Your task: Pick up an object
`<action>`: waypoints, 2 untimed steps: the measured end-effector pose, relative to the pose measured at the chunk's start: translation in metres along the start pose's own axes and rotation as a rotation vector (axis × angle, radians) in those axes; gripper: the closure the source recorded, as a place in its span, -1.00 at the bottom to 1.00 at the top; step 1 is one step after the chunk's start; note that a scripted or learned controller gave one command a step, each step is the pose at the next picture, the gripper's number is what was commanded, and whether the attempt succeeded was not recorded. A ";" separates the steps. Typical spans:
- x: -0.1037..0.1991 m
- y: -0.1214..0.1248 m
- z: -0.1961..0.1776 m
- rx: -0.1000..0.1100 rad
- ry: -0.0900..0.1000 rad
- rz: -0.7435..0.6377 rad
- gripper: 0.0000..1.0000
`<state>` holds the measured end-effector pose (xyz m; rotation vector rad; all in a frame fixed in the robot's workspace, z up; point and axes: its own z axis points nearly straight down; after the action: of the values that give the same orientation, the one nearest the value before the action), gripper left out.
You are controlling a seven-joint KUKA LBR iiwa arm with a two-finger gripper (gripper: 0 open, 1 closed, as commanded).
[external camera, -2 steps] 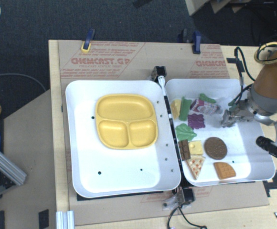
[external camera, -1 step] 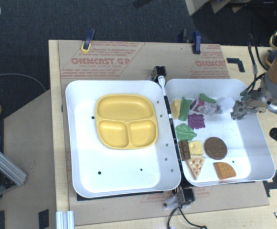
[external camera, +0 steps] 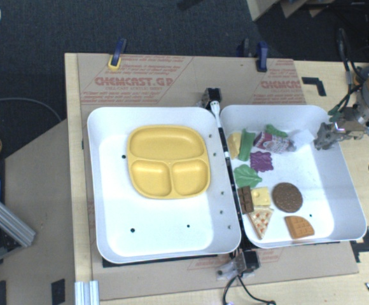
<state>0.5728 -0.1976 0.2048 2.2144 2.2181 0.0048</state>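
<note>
**Ana:** Camera view is showing the hand (external camera: 324, 136) hanging over the upper right corner of the right bin (external camera: 337, 170), with nothing between it and the bin floor that I can make out. I am reading this as the approach step: no object is being lifted yet.

**Ben:** Where are the things sitting?

**Ana:** They are lying along the left side of that bin, well apart from the hand. A green strip (external camera: 246, 143) and a purple piece (external camera: 261, 162) are sitting near the top, a brown disc (external camera: 287, 197) is lying lower, and a pizza slice (external camera: 260, 221) and a piece of toast (external camera: 298, 227) are resting near the bottom edge. The left bin (external camera: 108, 215) is carrying a yellow divided plate (external camera: 168, 160).

**Ben:** So what is the next move calling for?

**Ana:** I am guessing it needs to travel left and come down over one piece; the disc is lying fairly clear of its neighbours.

**Ben:** Anything hard to judge?

**Ana:** Whether the hand is open or closed, I cannot tell; it is small and blurred. Most of the arm is being cut off at the right.
</note>
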 end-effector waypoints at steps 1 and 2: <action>0.000 0.001 -0.022 0.002 0.001 0.000 1.00; 0.050 -0.011 -0.031 0.008 0.006 -0.004 1.00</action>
<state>0.5613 -0.1479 0.2356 2.2173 2.2295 0.0019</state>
